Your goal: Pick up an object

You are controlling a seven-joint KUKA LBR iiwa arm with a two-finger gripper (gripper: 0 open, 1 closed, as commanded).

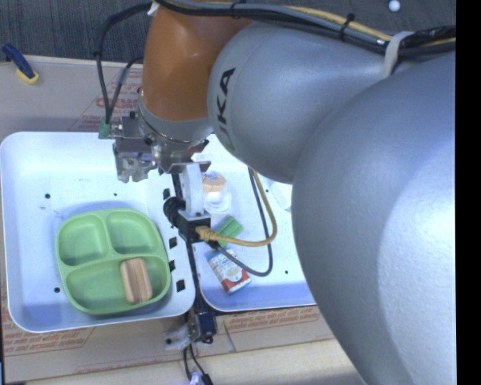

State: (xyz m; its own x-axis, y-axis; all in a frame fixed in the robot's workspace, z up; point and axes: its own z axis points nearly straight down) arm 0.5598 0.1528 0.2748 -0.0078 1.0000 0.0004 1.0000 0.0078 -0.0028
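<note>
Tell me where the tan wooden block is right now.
The tan wooden block lies in the large front compartment of the green divided plastic plate, which sits in the left white bin.

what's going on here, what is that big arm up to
A grey arm with an orange band reaches in over two white bins. Its tool hangs at the top of the left bin, above a green divided tray that carries a small wooden block. The right bin holds a few small items, among them a red and white packet and a green piece. No object shows in the tool.
</note>
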